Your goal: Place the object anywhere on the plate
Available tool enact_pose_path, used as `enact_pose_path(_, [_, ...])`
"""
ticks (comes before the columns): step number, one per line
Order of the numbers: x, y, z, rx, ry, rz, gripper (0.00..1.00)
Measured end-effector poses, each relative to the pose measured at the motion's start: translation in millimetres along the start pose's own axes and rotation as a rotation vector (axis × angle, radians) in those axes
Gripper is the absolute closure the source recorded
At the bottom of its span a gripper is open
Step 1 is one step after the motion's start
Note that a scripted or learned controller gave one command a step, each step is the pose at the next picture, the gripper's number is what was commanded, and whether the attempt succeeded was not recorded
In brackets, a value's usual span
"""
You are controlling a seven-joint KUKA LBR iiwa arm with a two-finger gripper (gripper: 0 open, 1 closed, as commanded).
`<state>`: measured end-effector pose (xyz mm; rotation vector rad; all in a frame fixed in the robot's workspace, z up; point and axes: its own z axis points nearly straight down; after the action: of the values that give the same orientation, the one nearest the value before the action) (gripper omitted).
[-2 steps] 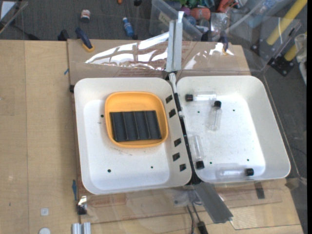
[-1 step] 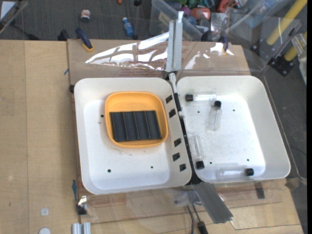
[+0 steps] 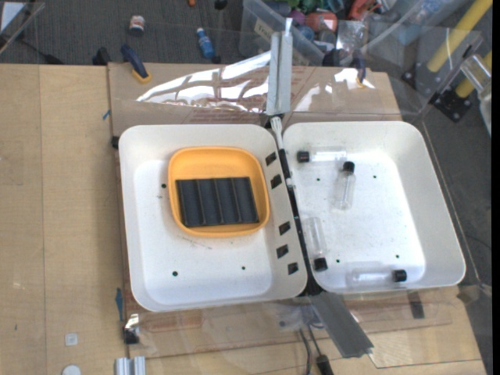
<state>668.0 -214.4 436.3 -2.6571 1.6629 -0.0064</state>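
Table (image 3: 55, 209): you have two white bins set side by side on it, so picking and placing each keep their own space.
Left bin (image 3: 156, 280): it carries the orange plate (image 3: 217, 162), your target, with a dark ribbed block (image 3: 217, 201) lying on it.
Right bin (image 3: 437, 233): your objects are here, four clear black-capped vials (image 3: 344, 184) scattered well apart, probably for easy grasping.
Pincer: you cannot tell its state.

One camera hangs above the counter (image 3: 47, 209), looking down at a slant. It stands far enough back to take in both bins, left (image 3: 148, 276) and right (image 3: 426, 209), plus floor clutter beyond.
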Motion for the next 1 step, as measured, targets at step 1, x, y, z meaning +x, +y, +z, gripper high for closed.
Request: enact_pose_path(1, [-7.0,-3.8,0.3,-0.001,0.001,-0.434,1.0])
